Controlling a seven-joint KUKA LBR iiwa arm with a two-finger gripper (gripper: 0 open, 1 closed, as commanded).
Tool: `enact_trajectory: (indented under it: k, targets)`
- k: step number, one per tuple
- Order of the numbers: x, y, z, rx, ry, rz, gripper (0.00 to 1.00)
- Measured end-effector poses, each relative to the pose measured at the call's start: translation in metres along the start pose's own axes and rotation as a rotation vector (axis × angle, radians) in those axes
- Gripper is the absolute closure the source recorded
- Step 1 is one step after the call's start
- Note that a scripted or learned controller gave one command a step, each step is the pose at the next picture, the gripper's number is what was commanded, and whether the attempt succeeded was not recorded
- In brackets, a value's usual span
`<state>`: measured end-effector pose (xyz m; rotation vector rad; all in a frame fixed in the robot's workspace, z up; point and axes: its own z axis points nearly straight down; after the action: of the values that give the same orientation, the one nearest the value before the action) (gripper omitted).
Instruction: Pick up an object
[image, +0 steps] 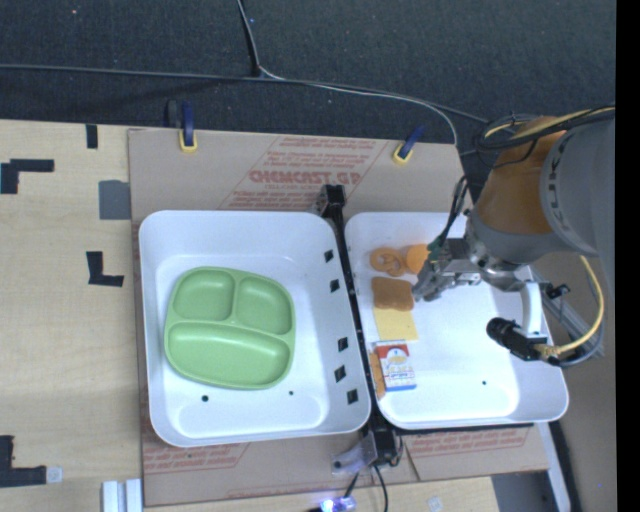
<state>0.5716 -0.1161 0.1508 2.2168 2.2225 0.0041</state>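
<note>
Where the counter (60, 330) lay nearest the camera, a cardboard sheet (300, 165) covered it and carried two shallow white bins side by side. The left bin (170, 400) held a green divided plate (230, 327) with three compartments, lying flat towards that bin's left side. In the right bin (480, 390), the objects lay in a column along the left wall. Nearest was a small carton with a red and white label (397, 367). Just beyond it, and touching it, lay a yellow cheese slice (396, 322), and a brown toast slice (392, 292) overlapped the cheese's far edge. Farther on lay a round brown biscuit (387, 262) with an orange piece (415, 258) just beside it. The jaws stood low over the right bin, close beside the toast and the orange piece; the gripper (432, 282) was seen from above, and whether it was parted or closed could not be determined. Nothing was visibly held. The arm (540, 190) entered from the right. Two clamps (187, 137) pinned the cardboard's far edge.
</note>
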Motion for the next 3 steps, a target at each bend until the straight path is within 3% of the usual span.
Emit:
enact_trajectory:
  k: [2, 3]
  targets:
    - [0.006, -0.007, -0.091, 0.001, 0.0, 0.001, 1.0]
    - [0.058, 0.001, -0.077, 0.006, 0.0, -0.002, 1.0]
